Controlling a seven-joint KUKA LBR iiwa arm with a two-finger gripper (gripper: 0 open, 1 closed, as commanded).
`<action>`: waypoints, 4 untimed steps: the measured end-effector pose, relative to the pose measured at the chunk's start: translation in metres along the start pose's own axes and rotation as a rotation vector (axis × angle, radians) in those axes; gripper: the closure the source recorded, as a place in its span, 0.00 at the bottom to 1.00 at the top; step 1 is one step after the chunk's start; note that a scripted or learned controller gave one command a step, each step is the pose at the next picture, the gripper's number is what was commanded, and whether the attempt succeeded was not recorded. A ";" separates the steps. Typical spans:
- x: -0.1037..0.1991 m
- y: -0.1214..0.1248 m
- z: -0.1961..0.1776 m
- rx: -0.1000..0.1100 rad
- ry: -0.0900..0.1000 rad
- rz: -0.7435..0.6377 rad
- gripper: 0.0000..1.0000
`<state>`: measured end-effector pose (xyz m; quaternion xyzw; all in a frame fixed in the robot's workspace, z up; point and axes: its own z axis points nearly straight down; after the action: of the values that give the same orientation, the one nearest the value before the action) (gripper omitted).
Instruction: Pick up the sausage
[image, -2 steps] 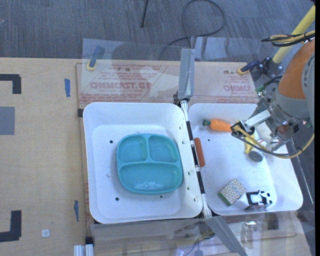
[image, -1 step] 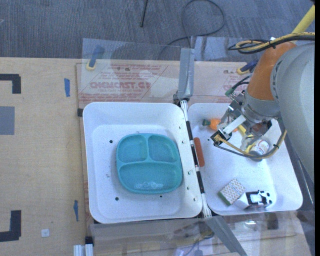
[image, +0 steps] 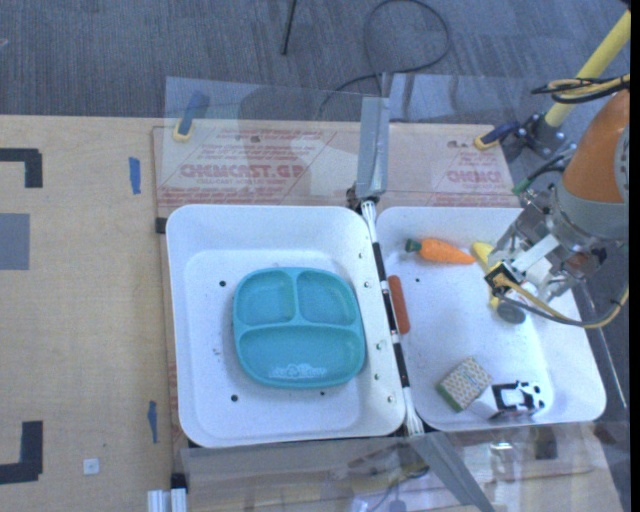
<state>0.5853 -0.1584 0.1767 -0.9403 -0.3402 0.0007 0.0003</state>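
Bench (image: 80, 300) first, operator: you see tan board with black marks at its left edge and two white bins side by side on it. Your left bin (image: 200, 240) holds a teal plate (image: 298, 328) with three compartments, lying flat near the bin's middle. Your right bin (image: 440, 330) carries the loose things.

Your arm (image: 600, 170) comes in from the right, grey with its orange band, and its gripper (image: 500, 280) hangs over the far right part of the right bin. You cannot tell from this view whether the gripper is apart or together, and nothing shows clamped in it.

Next, the carrot (image: 445, 252) lies at the far side of the right bin, orange with a green top, just left of the gripper. A patterned block (image: 464, 384) sits tilted on the near side, and a black and white toy (image: 518, 398) rests just right of it.

Your sausage (image: 398, 303) lies along the right bin's left wall, reddish and thin, well apart from the gripper.
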 end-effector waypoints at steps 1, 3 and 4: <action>-0.056 0.024 -0.064 -0.001 0.001 0.005 0.00; -0.110 -0.015 -0.002 0.000 0.000 0.022 0.00; -0.075 0.018 -0.059 0.000 0.000 0.053 0.00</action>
<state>0.5389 -0.2200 0.2362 -0.9491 -0.3151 0.0007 0.0003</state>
